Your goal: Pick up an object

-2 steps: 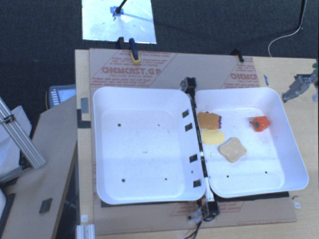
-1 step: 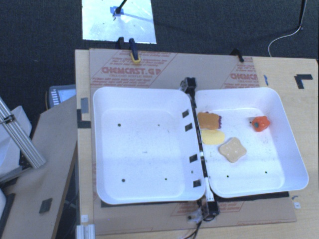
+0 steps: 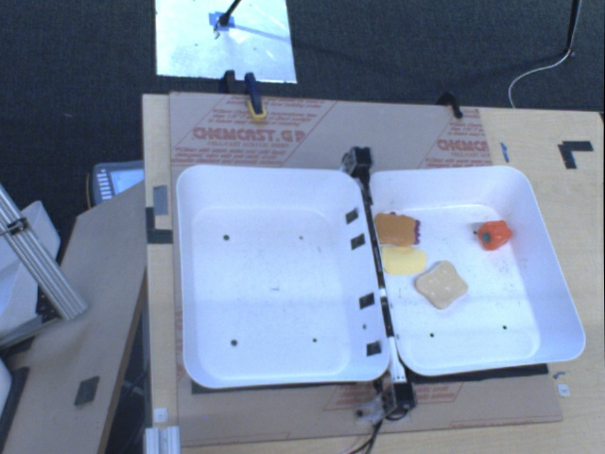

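The right bin (image 3: 529, 348) holds several small items. An orange-brown block with a purple edge (image 3: 397, 229) lies near the divider. Just below it lies a flat yellow piece (image 3: 405, 261), and a tan bread-shaped piece (image 3: 440, 285) rests beside that. A red-orange pepper-like toy (image 3: 492, 235) sits toward the bin's right side. The left bin (image 3: 269, 367) has a bare white floor with small dark dots.
Both bins rest on a brown board (image 3: 284, 130) clamped at its back edge by a yellow clamp (image 3: 254, 102). A shiny metal plate (image 3: 225, 26) lies on the dark floor behind. A metal frame (image 3: 38, 263) stands at the left.
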